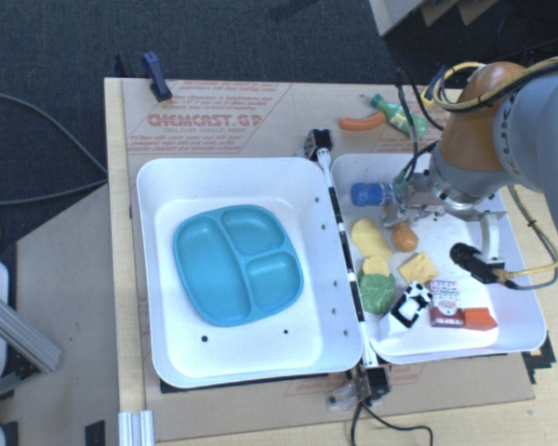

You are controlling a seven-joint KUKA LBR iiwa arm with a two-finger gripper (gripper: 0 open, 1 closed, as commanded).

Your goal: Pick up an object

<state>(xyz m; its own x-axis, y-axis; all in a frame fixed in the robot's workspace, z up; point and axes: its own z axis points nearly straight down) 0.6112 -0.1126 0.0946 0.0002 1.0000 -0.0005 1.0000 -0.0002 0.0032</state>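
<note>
Camera view, working back from the right bin's (530, 328) near rim: red packet (465, 318), yellow wedge (417, 268), then a small orange-brown egg-shaped object (405, 238), long axis roughly upright; gripper (402, 214) just above it, its opening impossible to tell; blue cylinder (367, 194) beyond.

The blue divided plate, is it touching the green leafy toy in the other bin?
Apart. In the camera view the blue plate lies in the left bin, and the green toy sits beyond the bins' rims, in the right bin.

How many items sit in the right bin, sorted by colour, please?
Yellow: 3
Orange: 2
Green: 1
Blue: 1
Red-and-white: 1
Black-and-white: 1
Total: 9
</note>
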